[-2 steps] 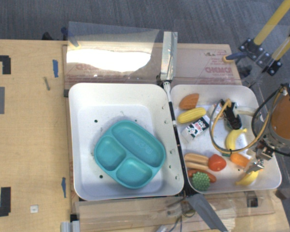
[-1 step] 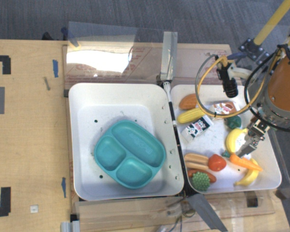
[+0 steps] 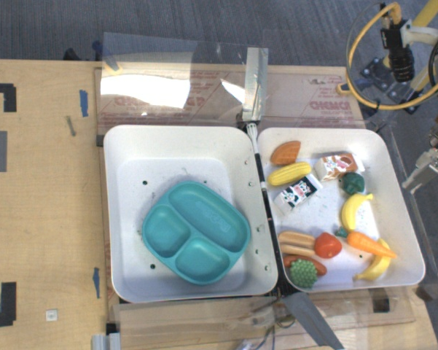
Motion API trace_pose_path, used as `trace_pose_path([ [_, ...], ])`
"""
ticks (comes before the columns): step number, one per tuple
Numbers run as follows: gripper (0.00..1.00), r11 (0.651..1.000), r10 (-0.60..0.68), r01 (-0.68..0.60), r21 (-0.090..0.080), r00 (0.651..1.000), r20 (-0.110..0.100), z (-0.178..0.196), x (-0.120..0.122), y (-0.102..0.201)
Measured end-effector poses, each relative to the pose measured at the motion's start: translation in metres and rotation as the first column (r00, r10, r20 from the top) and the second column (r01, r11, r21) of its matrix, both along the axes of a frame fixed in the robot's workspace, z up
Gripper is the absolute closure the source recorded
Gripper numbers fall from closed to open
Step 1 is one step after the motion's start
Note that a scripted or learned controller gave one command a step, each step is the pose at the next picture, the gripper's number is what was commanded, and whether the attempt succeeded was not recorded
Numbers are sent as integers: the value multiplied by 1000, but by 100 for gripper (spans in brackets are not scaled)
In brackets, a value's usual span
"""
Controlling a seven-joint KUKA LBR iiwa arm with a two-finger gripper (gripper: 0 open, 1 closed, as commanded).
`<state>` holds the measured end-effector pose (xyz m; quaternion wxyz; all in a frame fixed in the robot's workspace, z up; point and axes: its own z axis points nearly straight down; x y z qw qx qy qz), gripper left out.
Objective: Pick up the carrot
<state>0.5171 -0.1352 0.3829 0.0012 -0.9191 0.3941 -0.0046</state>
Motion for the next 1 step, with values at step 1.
trace_pose_path([
  [1,100,998,67,-67,0,998,-1,106,34,-57],
])
